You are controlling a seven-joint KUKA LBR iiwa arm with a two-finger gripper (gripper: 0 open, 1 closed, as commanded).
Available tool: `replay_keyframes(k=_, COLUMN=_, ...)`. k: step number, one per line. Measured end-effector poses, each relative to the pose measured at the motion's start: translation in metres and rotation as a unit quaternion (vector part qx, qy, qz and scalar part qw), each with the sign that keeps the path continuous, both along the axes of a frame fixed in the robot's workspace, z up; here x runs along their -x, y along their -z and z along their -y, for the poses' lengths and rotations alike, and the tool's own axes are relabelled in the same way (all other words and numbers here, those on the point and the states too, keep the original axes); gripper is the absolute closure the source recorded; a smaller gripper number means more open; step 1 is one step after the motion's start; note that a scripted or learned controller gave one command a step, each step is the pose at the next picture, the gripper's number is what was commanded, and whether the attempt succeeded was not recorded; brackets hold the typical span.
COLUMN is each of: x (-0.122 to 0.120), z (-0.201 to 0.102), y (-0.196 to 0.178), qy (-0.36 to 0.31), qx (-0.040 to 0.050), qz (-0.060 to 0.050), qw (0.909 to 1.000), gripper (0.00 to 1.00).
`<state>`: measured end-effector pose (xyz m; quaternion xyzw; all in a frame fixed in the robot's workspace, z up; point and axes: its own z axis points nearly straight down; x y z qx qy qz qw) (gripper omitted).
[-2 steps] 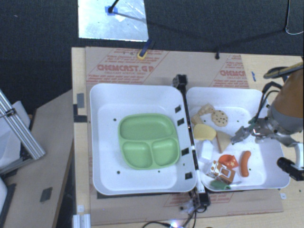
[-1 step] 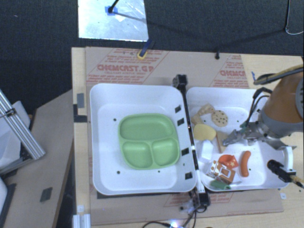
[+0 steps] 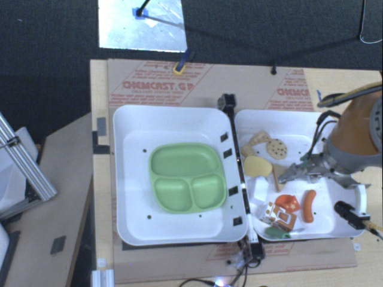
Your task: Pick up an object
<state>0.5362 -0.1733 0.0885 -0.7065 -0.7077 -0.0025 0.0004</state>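
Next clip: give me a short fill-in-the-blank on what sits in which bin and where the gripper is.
1. The green tray lies in the ____ bin.
2. The cookie is round and dotted with ____ chips.
3. The sausage lies to the ____ of the tomato.
4. The gripper hangs over the ____ bin.

Missing words: left; dark; right; right

Two bins (image 3: 128, 178), one green plate (image 3: 185, 178)

An orange sausage (image 3: 309, 205) lies upright in the right bin (image 3: 299, 122).
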Motion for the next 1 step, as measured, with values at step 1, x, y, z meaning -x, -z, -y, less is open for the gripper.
replay_keyframes(k=1, x=-0.0028, z=0.0008, y=-0.0131, qy=0.0, qx=0.0017, qz=0.005, qw=1.0, gripper=1.0)
